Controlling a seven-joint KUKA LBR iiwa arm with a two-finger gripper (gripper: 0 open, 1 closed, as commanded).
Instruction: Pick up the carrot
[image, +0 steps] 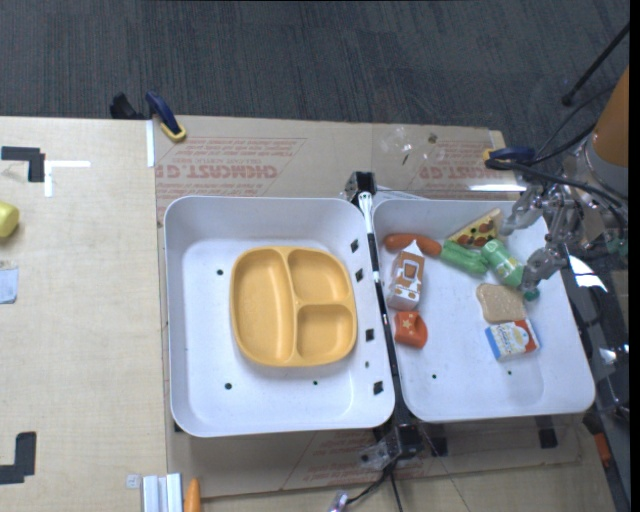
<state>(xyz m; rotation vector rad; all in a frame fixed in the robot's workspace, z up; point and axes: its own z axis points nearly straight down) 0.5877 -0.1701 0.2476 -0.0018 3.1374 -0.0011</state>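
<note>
Pale wooden desk (80, 330) lies before you, bearing two shallow white bins. Nearest, you see the left bin (190, 400) cradling a yellow divided plastic plate (293, 304). Farther, in the right bin (560, 395), the small orange carrot (411, 243) rests by the dividing wall, untouched. Beyond it, your end effector (540, 262) hovers over the green toy vegetable (480, 258), fingers parted, grasping nothing.

Dark grey carpet floor (300, 55), pale wooden bench (80, 330), brown cardboard sheet (300, 160)
</note>
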